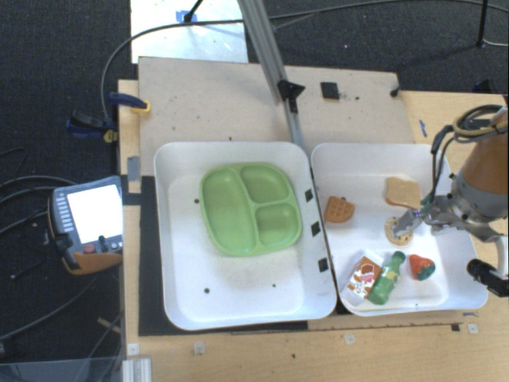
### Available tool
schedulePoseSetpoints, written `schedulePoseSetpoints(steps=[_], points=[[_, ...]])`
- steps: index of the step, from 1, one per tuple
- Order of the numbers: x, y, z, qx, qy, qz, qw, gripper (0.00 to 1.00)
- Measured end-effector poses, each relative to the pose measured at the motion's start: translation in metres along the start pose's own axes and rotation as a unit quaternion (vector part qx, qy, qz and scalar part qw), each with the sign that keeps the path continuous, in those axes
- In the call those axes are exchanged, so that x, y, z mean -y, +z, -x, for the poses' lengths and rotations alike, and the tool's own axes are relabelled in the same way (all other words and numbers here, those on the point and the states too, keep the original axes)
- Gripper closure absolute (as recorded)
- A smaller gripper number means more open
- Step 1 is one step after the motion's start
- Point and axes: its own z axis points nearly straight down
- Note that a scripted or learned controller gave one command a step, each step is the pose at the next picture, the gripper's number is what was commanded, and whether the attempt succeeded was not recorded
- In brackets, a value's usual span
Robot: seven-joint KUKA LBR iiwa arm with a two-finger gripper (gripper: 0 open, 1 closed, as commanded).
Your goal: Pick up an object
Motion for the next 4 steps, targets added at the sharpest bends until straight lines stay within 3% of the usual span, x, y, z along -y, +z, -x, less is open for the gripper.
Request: schedulePoseSetpoints(steps=[1, 2, 4], points=[[-0.002, 0.036, 0.001, 0.001, 0.000, 0.003, 1.0000, 0.00], [-0.005, 0.023, 0.000, 0.001, -0.001, 0.007, 1.0000, 1.00], [-0.006, -0.071, 0.003, 0.001, -0.002, 0.004, 1.0000, 1.00]])
